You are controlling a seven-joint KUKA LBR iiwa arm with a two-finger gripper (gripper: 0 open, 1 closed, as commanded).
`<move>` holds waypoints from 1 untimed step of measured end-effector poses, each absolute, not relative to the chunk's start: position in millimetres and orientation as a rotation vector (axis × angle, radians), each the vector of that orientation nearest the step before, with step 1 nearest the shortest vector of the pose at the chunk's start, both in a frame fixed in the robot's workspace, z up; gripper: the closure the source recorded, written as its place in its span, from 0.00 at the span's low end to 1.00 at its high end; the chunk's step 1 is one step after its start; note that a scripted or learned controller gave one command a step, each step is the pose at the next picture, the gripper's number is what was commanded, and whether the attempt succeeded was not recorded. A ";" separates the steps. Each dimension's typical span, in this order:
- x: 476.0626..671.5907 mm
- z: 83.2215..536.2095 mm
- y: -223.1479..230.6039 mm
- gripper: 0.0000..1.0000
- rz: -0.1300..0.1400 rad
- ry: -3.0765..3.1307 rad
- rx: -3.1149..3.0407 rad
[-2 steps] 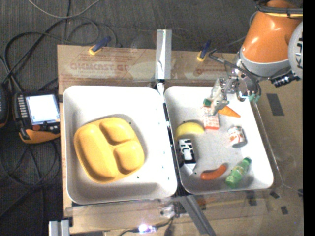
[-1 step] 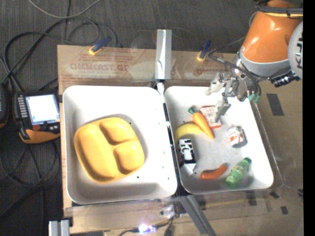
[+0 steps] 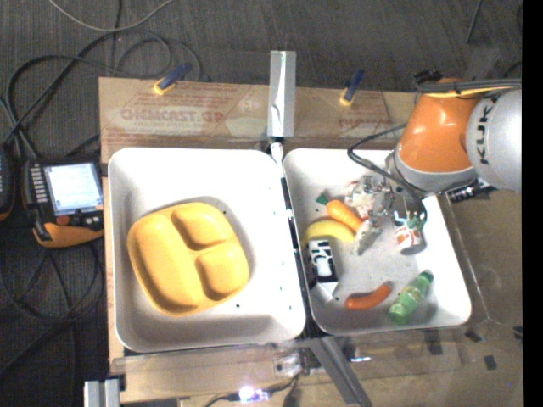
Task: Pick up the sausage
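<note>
The sausage [image 3: 369, 297] is a short red-orange link lying flat near the front of the right bin [image 3: 450, 308], beside a green bottle [image 3: 411, 296]. My gripper [image 3: 377, 227] hangs over the middle of that bin, behind the sausage and well clear of it. It is open, and nothing sits between its fingers. The arm's orange band [image 3: 437, 138] is over the bin's back right corner.
A banana [image 3: 329, 230] and a carrot [image 3: 342, 214] lie just left of the gripper. A black box [image 3: 321, 259] rests by the bin's left wall, and a white and red carton [image 3: 410, 236] sits to the right. The left bin [image 3: 127, 176] holds a yellow divided plate [image 3: 190, 255].
</note>
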State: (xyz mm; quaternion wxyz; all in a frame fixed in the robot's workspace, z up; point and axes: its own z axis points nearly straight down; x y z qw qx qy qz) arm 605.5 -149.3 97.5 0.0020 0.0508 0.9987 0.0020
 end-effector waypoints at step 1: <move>522.6 93.2 -150.9 0.00 0.004 3.124 0.290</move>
